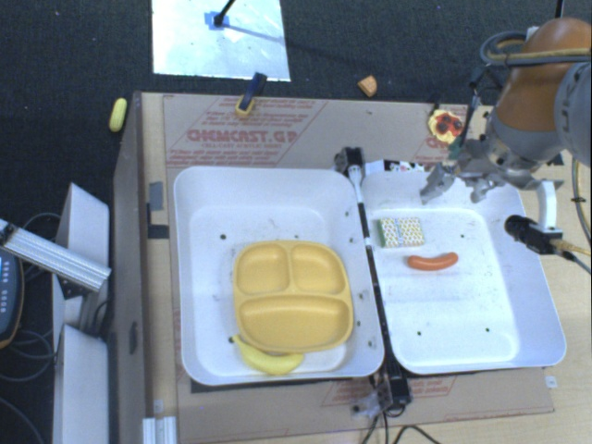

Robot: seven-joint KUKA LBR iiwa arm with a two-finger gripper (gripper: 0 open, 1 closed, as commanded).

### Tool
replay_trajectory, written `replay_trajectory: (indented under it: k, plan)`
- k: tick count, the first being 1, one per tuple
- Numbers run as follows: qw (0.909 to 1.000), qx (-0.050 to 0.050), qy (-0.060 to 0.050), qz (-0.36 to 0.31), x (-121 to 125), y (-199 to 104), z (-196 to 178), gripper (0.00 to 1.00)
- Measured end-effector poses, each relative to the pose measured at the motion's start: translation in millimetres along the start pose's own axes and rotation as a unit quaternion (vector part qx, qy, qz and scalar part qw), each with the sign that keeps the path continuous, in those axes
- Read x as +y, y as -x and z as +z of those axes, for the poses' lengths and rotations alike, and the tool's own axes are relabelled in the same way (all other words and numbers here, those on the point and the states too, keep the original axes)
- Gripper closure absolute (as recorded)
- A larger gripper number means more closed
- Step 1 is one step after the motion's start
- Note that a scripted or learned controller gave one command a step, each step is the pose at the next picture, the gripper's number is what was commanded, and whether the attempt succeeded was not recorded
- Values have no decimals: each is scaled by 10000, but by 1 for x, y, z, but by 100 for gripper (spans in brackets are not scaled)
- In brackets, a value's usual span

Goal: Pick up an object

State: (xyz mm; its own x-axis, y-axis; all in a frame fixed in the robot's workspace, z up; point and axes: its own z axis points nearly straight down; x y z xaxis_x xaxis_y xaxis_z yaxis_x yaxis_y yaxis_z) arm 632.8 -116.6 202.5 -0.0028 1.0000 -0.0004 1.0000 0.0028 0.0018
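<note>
- The grey arm with its orange band [553, 49] reaches in from the right edge, bent downward.
- Its two-finger gripper [460, 185] hangs at upper right, the jaws spread apart with nothing between them.

Grey arm [555, 100]; orange band above wrist; metal two-finger gripper [460, 186].
</note>
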Motion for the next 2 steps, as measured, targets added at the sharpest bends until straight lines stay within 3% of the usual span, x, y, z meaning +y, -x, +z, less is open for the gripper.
replay_trajectory:
  k: [1,2]
  plan:
    - [10000,2,-3,7,-40,-1,118,0]
    - [10000,1,8,1,-39,-1,107,100]
